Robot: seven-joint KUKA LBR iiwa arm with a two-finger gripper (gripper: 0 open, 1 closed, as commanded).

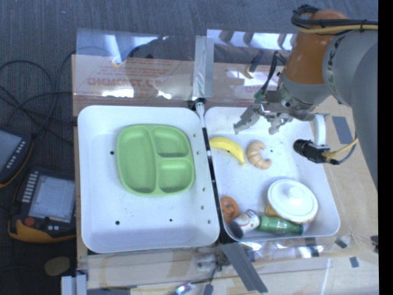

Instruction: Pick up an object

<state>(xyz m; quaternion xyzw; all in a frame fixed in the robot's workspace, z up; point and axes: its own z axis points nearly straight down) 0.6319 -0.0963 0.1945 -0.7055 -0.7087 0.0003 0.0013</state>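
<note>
While tool hovers, fingers spread, over right bin's far end: approach step; next, descend onto croissant.

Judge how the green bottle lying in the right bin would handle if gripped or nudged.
The green bottle lies on its side, so it probably rolls when nudged. Its glossy skin may slip. The white lidded bowl crowds it, likely hampering a clean grip.

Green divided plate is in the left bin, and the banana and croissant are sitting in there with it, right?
Not quite. The camera view shows the green divided plate in the left bin, but the banana and croissant lie in the right bin.
</note>
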